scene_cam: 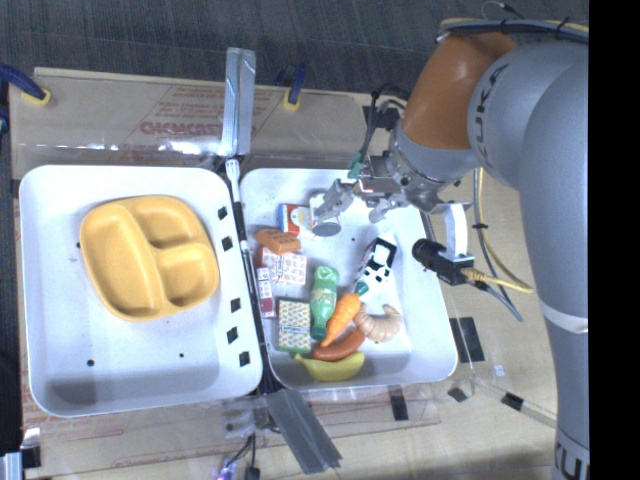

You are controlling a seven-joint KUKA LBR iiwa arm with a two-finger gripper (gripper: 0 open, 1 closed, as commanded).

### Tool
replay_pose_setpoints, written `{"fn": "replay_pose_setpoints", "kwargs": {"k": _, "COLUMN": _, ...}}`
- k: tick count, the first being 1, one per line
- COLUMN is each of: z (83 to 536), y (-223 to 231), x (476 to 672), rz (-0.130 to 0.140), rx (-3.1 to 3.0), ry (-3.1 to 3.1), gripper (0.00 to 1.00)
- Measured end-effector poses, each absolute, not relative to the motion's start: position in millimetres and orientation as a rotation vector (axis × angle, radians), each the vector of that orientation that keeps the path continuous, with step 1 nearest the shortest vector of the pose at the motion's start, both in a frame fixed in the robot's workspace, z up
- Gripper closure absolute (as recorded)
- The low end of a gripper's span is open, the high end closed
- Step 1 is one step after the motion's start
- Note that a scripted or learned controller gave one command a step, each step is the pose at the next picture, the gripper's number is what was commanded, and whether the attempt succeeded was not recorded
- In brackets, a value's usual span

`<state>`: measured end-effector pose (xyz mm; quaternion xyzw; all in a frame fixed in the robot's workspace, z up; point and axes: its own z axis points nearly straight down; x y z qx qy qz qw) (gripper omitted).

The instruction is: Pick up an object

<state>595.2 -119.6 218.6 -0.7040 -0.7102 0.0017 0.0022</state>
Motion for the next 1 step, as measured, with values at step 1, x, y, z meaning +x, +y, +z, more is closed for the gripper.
{"fn": "replay_pose_setpoints", "kwargs": {"k": 1, "z": 231.7, "y": -122.1, "x": 582.9, "rz": 0.006, "rx": -2.366, "ry": -2.063, "gripper": 0.00}}
